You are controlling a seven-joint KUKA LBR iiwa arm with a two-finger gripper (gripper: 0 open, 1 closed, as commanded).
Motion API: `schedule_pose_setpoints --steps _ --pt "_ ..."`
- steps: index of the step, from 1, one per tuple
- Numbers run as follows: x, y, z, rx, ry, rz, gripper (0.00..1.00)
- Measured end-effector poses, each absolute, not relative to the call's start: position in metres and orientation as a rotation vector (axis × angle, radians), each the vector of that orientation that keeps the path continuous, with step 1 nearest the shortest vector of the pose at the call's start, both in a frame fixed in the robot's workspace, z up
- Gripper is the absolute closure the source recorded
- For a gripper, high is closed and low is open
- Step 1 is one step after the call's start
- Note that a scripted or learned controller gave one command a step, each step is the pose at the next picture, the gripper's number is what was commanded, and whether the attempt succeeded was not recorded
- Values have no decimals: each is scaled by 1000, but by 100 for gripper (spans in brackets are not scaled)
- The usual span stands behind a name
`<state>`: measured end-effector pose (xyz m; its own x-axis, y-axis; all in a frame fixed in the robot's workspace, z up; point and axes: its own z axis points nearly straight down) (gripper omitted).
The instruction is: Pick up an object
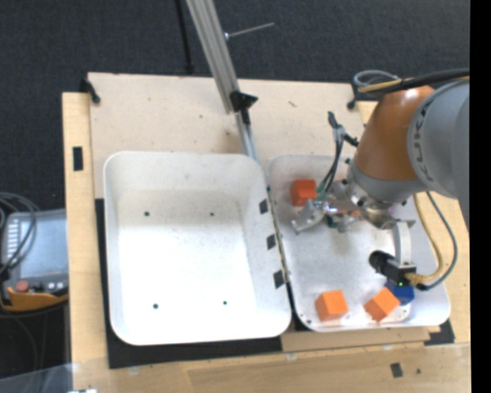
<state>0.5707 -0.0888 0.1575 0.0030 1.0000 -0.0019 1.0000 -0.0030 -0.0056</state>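
Object nearest the jaws: an orange block point(304, 191) lies in the right bin point(356, 322), near that bin's far left corner, just beside the metal of the jaws.
Deciding relation: this orange block sits to the left of and slightly beyond the gripper point(315, 214), toward the bin's far edge; it is beside the jaws, not between them as far as the view lets me judge.
Long axis: the block looks close to cubic, so I judge no axis matters much for the approach.
Arm: the grey arm point(409, 142) with its orange band reaches in over the right bin's far right part, the wrist bent down toward the bin floor.
Left bin: the left bin point(188, 244) lies beside the right one, well apart from the jaws.
Other candidates: a second orange block point(331, 304) rests near the right bin's near edge, about midway along it; a third orange block point(382, 304) lies toward the near right corner, touching or just beside a blue piece point(403, 293). Both are well apart from the jaws.
Jaws: cables and glare blur the tips, so I cannot tell whether they stand wide or narrow, and nothing is visibly held.
Judgement: the next move probably calls for a short shift toward the bin's far left corner.
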Motion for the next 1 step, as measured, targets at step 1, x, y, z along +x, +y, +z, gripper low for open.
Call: schedule_pose_setpoints --steps 1 --pt "572 -91 96 -2227 -2219 4 0"
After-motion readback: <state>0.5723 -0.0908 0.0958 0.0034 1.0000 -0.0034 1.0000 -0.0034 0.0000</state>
